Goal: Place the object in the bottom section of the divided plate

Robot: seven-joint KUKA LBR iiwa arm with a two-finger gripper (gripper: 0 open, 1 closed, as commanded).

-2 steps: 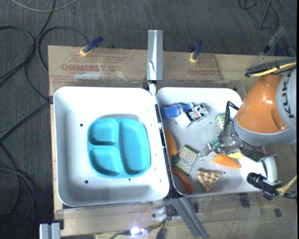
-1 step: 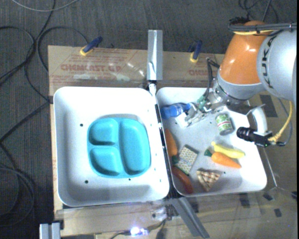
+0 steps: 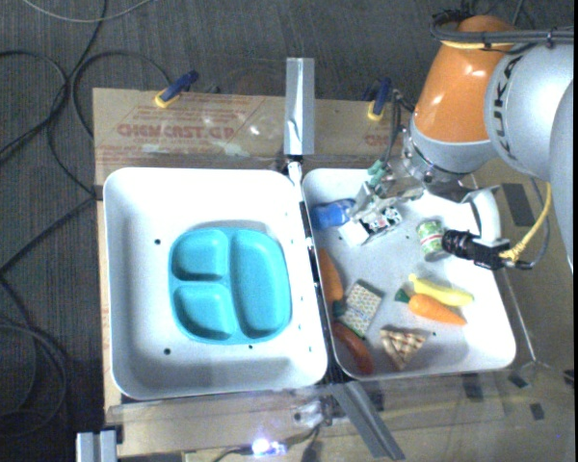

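Where the right bin [image 3: 482, 349] comes closest to the camera, a reddish-brown sausage [image 3: 353, 346] lies by its near left corner, with a brown latticed wedge [image 3: 402, 345] just beside it. A little farther back sit a checkered square [image 3: 363, 303], a carrot [image 3: 435, 308] and, touching the carrot's far side, a yellow banana [image 3: 441, 292]. An orange piece [image 3: 331, 279] lies along the bin's left wall. Farther still, a small green can [image 3: 430, 237] stands near the middle, and a blue object [image 3: 332, 213] rests toward the far left corner.

Beside all this, the left bin [image 3: 135, 258] holds the blue divided plate [image 3: 231, 282], lying flat near its middle. The plate has two small sections on the view's left and one long section on the right. Every loose thing lies in the right bin, apart from the plate.

The arm [image 3: 530, 94] reaches in from the far right, its orange band [image 3: 458, 94] bent down and leftward over the far part of the right bin. The gripper [image 3: 374, 215] hangs low between the blue object and the green can. Whether it is wide, narrow or holding something cannot be told.
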